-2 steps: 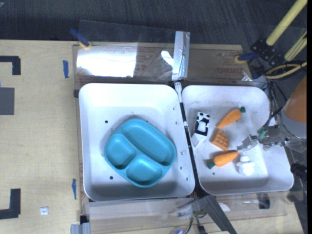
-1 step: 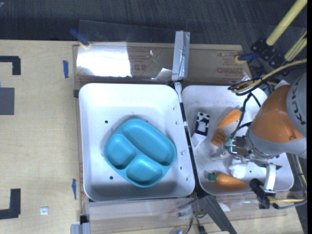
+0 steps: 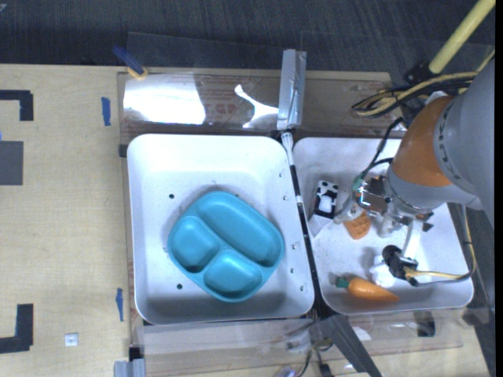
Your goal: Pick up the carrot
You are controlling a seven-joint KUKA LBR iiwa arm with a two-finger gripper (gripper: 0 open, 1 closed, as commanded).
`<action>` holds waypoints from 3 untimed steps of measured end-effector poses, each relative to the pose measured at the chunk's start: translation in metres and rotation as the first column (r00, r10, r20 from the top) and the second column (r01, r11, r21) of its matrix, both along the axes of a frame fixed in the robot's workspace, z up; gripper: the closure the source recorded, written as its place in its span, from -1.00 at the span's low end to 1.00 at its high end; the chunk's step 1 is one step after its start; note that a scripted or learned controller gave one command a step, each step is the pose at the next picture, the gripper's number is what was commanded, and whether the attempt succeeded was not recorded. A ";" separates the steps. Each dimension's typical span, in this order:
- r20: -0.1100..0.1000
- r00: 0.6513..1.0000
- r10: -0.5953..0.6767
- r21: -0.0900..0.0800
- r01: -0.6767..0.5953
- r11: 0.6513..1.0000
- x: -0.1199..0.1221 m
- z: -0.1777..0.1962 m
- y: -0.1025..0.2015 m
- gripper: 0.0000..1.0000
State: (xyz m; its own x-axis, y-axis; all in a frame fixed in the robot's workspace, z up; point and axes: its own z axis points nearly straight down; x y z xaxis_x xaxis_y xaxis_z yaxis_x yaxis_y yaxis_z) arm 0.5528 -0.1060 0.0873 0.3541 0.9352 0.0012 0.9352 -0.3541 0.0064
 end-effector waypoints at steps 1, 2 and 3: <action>0.000 1.000 0.001 -0.002 -0.001 1.000 0.000 0.010 -0.001 1.00; -0.003 0.925 0.379 0.000 -0.379 0.925 0.008 0.098 0.058 1.00; -0.004 0.843 0.538 0.001 -0.538 0.843 0.058 0.097 0.146 1.00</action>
